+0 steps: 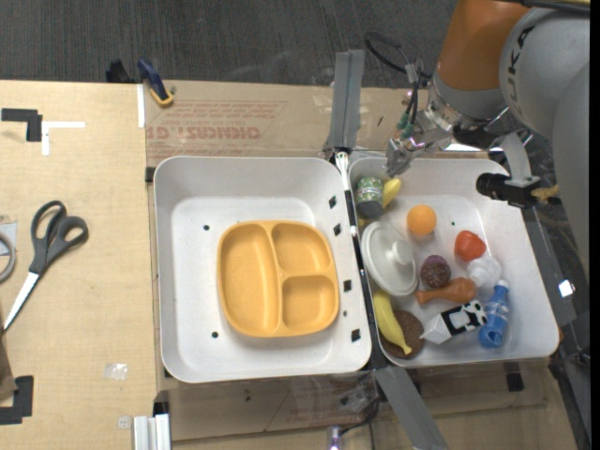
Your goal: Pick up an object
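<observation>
My gripper (399, 154) hangs over the far left corner of the right bin (536, 279), just above a small green can (370, 192) and a yellow piece (392, 190). Below them lie an orange ball (421, 220), a red fruit (470, 245), a white lid (389, 256), a dark purple round (436, 270) and a brown drumstick (448, 293). Near the front wall sit a banana (382, 315), a brown cookie (409, 327), a black-and-white carton (458, 319) and a blue bottle (494, 315).
The left bin (178, 279) holds a yellow divided plate (278, 277). Scissors (42, 247) lie on the wooden bench at the left. A grey divider bar (343, 111) stands behind the two bins. The arm's grey body covers the upper right.
</observation>
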Controlling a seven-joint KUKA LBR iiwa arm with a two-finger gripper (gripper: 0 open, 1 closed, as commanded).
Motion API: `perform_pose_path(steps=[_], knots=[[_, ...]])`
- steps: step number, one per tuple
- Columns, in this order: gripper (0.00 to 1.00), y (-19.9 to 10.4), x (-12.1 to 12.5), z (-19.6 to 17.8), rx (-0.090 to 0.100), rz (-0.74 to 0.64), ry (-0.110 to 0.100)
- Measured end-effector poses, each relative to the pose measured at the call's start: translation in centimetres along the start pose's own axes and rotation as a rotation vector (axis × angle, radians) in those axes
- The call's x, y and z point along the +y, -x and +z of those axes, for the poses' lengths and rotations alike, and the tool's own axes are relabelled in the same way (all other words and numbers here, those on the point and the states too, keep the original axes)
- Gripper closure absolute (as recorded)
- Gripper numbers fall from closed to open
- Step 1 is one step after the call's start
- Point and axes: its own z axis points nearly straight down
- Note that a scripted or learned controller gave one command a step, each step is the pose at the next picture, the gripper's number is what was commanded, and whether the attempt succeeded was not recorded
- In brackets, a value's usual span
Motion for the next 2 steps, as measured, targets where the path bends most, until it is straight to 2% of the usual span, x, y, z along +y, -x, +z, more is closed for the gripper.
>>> perform_pose_path(steps=[1,2], knots=[[1.0,8.1,-5.7,-18.4,0.0,-0.004,-0.001],[1.0,5.2,-15.1,0.7,0.004,-0.231,-0.001]])
